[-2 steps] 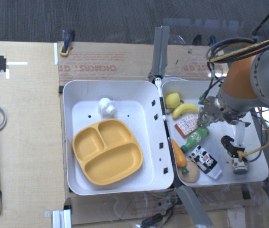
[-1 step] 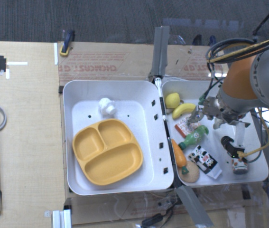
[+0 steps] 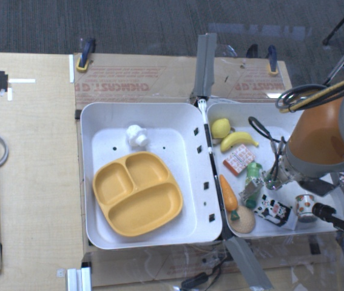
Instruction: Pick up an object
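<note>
1. The gripper (image 3: 273, 179) hangs low in the right bin (image 3: 281, 111), under the arm's (image 3: 320, 139) orange band, among the things lying there. Whether it is apart or together I cannot tell.
2. Just beside it to the left lies one green bottle (image 3: 253, 172), and below that one black-and-white card (image 3: 273, 210).
3. Further left in that bin: one red-and-white packet (image 3: 239, 159), one banana (image 3: 238, 140), one lemon (image 3: 220, 128) at the bin's upper left, one carrot (image 3: 228, 193) along the left wall, and one tan round piece (image 3: 242, 221) at the carrot's lower end.
4. One small metal can (image 3: 306, 205) lies right of the card.
5. The left bin (image 3: 99, 223) holds one yellow three-compartment plate (image 3: 138, 193) and one small white object (image 3: 137, 136) just above it.
</note>
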Available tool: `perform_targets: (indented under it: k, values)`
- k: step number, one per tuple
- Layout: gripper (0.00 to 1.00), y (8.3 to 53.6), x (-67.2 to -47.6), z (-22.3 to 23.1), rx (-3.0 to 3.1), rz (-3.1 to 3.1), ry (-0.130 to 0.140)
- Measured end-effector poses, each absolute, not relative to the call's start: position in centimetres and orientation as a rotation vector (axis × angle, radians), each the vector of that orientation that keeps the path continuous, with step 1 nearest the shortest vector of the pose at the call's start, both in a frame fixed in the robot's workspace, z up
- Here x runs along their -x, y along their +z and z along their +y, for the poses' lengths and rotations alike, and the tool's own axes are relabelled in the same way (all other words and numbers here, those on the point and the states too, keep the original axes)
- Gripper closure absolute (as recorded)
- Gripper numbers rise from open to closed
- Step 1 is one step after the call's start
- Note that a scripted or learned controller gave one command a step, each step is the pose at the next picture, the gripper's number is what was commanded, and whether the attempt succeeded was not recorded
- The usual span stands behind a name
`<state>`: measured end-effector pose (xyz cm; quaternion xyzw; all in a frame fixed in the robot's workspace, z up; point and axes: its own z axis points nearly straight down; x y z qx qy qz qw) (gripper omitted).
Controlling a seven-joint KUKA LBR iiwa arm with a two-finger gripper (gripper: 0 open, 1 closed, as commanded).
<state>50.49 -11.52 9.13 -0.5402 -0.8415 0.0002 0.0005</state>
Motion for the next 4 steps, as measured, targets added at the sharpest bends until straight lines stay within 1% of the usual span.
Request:
perform_targets:
  k: [1,2,3,4]
  values:
    - [1.0,10.0,-50.5,-11.6,1.702,-2.64,0.0]
    - [1.0,20.6,-54.9,-7.7,1.75,-2.61,0.002]
    - [0.0,20.6,-54.9,-7.7,1.751,-2.609,0.002]
    - [0.0,19.1,-51.4,-3.5,1.619,-2.691,0.003]
